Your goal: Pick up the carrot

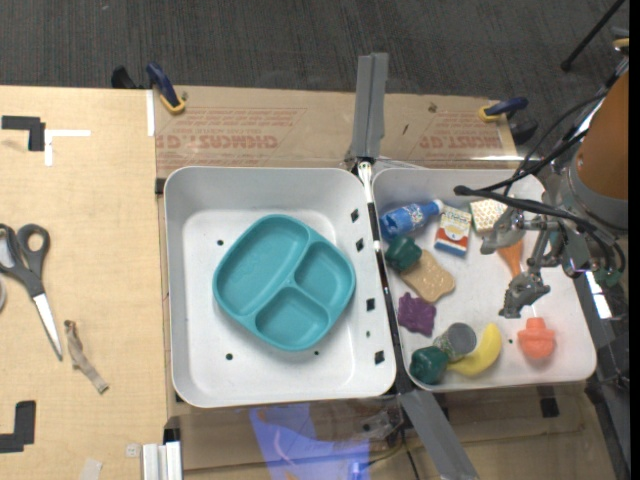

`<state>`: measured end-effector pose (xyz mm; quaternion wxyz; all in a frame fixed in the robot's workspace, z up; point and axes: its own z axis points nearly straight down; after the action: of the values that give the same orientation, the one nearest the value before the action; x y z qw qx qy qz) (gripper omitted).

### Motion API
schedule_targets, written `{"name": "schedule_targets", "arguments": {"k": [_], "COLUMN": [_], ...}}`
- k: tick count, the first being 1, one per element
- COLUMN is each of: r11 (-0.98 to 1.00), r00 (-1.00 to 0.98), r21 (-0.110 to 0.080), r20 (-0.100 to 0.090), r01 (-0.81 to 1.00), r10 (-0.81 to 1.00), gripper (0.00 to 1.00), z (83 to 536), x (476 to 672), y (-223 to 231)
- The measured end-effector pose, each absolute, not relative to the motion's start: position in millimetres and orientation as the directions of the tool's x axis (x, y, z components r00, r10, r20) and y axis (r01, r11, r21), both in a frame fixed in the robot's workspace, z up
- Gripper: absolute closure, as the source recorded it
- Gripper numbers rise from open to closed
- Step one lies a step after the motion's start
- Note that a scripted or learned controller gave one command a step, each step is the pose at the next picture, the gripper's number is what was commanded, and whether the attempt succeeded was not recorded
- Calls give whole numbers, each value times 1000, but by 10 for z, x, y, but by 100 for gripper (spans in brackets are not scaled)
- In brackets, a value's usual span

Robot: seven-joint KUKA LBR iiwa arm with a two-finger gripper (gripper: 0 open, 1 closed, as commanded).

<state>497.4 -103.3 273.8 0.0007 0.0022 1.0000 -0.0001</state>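
While nothing is gripped yet, order near to far in the right bin (575, 368): banana (481, 352) and a green lump (429, 364) at the near edge, orange toy (537, 339) toward the near right corner, then the gripper (527, 268) hanging by the right wall, fingers spread, nothing between them. Carrot (511, 258) lies just left of the fingertips, maybe touching, long axis running near-far, slim tip nearer. Next move, I'd judge: small shift left, then close across it. Box (453, 234) and bottle (411, 216) sit beyond, far edge.
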Motion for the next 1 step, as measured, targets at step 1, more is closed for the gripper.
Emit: {"name": "schedule_targets", "arguments": {"k": [1], "r11": [994], "r00": [-994], "r21": [0], "r20": [-4], "r01": [105], "r10": [105], "gripper": [0], "z": [2509], "x": [5720], "y": [-1428]}}
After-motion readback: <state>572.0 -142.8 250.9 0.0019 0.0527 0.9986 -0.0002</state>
